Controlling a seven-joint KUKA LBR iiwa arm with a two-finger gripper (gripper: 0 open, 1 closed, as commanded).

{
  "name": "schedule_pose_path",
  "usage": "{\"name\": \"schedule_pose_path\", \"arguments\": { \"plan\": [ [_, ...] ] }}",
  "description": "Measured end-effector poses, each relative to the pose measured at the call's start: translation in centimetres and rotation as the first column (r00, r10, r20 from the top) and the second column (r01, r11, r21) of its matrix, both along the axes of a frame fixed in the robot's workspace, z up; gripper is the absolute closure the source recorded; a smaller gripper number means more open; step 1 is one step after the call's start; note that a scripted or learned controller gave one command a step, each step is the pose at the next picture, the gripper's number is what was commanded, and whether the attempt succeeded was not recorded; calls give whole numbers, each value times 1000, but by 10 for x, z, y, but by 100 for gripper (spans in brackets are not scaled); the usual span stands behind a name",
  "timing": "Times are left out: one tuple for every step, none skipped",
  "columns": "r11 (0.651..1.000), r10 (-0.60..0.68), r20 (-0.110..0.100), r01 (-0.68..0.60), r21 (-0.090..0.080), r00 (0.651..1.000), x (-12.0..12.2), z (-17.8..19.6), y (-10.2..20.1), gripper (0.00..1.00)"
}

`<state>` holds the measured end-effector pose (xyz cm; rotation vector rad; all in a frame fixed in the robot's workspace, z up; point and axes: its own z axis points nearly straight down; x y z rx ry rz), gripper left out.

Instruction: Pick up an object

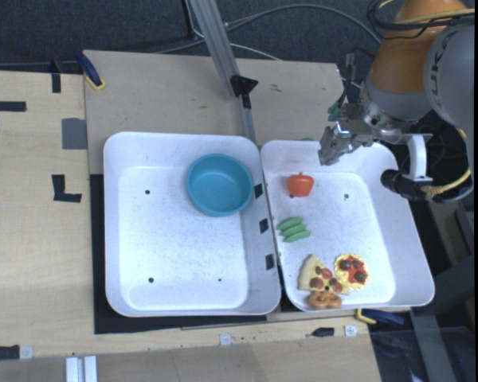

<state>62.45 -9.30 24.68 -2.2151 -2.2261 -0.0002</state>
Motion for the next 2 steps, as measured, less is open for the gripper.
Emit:
{"name": "schedule_pose_path", "arguments": {
  "plan": [
    [1000,-1,-1,1,0,1000,1,-14,50,100],
    [1000,0,1,0,0,1000,4,-5,100,100]
  ]
}}
